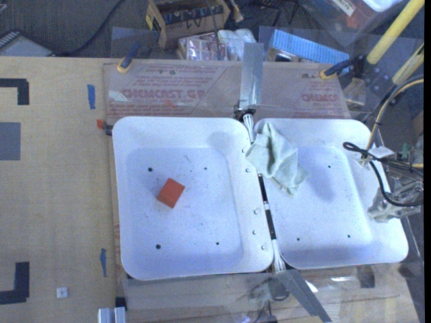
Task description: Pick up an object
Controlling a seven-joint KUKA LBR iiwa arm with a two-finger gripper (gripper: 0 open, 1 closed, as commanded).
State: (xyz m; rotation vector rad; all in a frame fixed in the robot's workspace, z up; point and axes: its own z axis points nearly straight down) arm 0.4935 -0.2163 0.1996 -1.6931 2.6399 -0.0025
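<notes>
A small orange-red block [171,193] lies flat on the floor of the left bin [135,140], a little left of its middle. A crumpled pale green cloth [277,159] rests in the right bin [350,247], at its upper left corner. One edge of the cloth hangs over the rim where the two bins meet.
Black and yellow cables [377,173] loop over the right bin's right rim. A clear plastic sheet [202,89] and a metal strip [250,79] lie behind the bins. Bare wooden bench [54,200] stretches to the left, marked with black and blue tape.
</notes>
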